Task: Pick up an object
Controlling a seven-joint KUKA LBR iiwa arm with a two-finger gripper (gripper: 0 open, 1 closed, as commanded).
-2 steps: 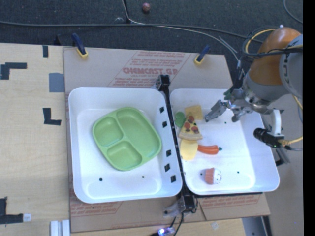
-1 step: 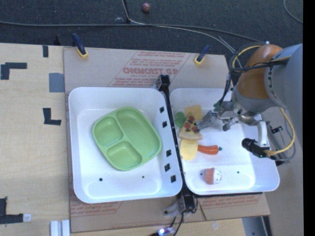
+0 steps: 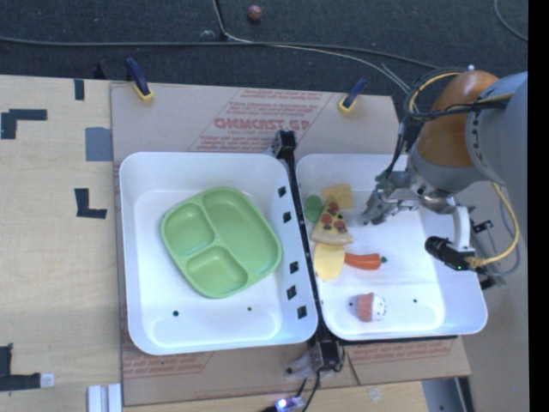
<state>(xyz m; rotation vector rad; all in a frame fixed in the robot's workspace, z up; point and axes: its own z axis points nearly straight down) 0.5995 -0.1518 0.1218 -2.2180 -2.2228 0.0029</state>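
Note:
Toy food lies in the right bin (image 3: 429, 312). A pizza slice (image 3: 331, 225) rests near the bin's left wall, with a yellow piece (image 3: 339, 196) and a green piece (image 3: 312, 205) behind it. A yellow lemon-like piece (image 3: 328, 263) and a red-orange chili (image 3: 363, 262) lie in front of it. A cupcake (image 3: 368, 306) stands near the front. My gripper (image 3: 376, 210) hangs over the right bin's back half, just right of the pizza slice, with nothing seen between its fingers.
The left bin (image 3: 141, 299) holds a green divided plate (image 3: 221, 240). The arm (image 3: 459, 136) comes in from the right over the right bin's far corner. Black cables cross the dark floor behind the bench. Two clamps (image 3: 139, 81) hold the cardboard sheet at the back.

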